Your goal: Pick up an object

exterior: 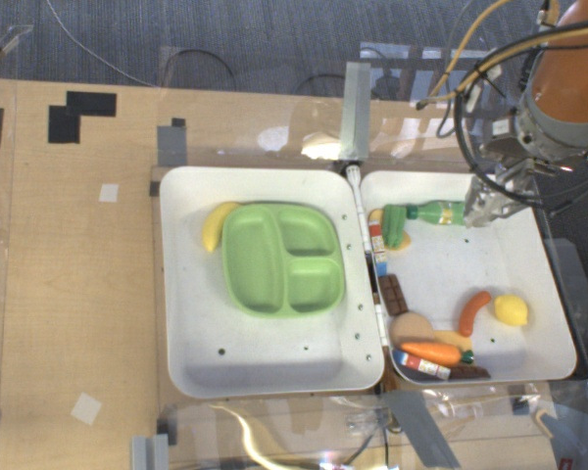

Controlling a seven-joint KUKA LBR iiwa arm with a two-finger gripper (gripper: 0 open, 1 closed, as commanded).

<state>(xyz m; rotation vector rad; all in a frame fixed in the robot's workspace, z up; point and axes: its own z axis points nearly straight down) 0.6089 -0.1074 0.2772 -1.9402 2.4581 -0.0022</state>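
Bottle [437, 212]: one | lemon [511, 309]: one | gripper [483, 207]: grip state unclear

A single fixed camera looks down at a slant on the pale wooden bench [69, 292], framing both shallow white plastic bins [191, 360] side by side at middle distance (the grey, orange-banded arm [568, 76] enters from the right).

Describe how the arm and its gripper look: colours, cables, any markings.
The arm has a rounded orange section above a grey wrist housing. Black and yellow cables loop off it toward the left. The gripper is pale metallic grey, small and blocky. No markings are legible.
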